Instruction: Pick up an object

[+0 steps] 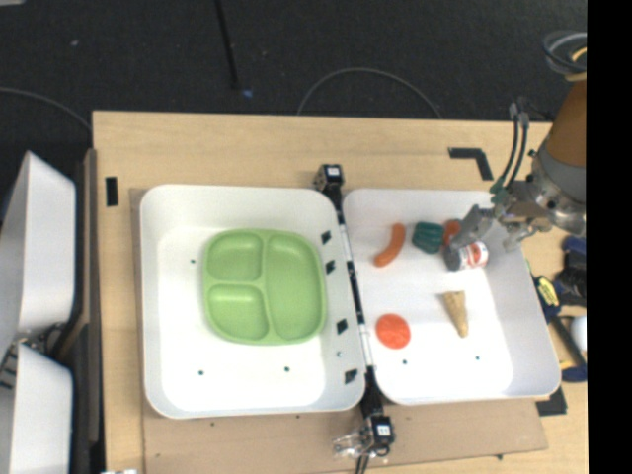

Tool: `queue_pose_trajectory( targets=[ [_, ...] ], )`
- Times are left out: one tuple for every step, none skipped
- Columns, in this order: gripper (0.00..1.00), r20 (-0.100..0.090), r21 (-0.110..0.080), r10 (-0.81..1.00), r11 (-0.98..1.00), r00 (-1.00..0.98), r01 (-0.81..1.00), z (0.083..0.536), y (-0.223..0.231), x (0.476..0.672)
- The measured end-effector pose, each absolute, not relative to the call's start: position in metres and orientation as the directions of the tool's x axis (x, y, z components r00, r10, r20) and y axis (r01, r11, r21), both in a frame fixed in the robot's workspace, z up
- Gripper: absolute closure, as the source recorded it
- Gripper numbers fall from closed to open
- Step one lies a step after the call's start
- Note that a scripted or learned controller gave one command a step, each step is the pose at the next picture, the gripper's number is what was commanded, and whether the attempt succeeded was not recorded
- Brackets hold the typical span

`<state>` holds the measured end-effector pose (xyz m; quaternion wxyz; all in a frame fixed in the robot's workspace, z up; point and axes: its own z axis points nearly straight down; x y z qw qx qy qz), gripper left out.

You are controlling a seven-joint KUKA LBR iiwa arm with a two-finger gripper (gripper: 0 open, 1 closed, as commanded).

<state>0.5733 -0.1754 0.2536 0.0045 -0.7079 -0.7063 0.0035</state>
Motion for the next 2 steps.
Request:
queue_pose_trajectory(
  targets=[
    [0.0,0.0,0.002,1.0,0.0,0.0,1.0,0.261,-0.175,0.576],
    [0.0,-0.001,-0.003,1.0,-0.001,0.001,1.0,0.216,-0.169,0.574]
  ],
)
